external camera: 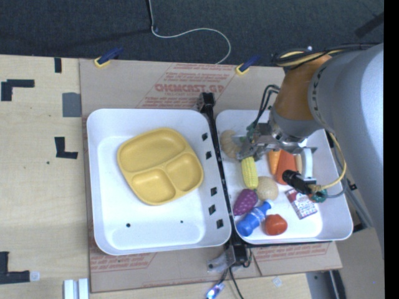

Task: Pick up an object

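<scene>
Just below the end effector (248, 147) lies corn (249, 172).

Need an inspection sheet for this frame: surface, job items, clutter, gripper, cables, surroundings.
Surface: two shallow white bins side by side, left bin and right bin, on a cardboard sheet.
Job's things: in the right bin, yellow toy corn cob, purple toy, blue bottle-shaped toy, red round toy, orange toy carrot, beige round toy, small printed packet.
Clutter: yellow three-compartment plastic tray in the left bin.
Gripper: gripper low over the corn's upper end; finger state unclear.
Cables: white cable looping over the dark floor behind.
Surroundings: black tape marks on the bench.
</scene>
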Motion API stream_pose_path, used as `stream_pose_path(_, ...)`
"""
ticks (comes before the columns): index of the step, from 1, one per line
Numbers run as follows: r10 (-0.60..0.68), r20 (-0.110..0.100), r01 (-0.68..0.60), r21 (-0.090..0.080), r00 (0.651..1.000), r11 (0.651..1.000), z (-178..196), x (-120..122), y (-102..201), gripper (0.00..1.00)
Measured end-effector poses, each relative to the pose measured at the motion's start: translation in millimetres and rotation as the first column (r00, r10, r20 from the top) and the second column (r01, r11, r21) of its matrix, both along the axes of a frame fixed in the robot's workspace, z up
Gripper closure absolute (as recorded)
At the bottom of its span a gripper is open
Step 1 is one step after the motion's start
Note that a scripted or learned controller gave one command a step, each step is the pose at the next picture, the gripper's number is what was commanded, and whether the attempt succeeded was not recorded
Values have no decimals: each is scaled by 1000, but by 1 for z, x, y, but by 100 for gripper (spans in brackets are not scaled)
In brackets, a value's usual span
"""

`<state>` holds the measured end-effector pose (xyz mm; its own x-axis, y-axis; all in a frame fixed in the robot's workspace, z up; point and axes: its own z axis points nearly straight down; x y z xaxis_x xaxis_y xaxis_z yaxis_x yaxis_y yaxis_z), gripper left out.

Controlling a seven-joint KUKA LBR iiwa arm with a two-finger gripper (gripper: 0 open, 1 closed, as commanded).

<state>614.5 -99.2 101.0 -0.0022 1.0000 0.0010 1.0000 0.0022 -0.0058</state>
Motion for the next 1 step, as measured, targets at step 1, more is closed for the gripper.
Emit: stream_pose_path(1,6,13,-6,1,1000,1000,88,17,66,100)
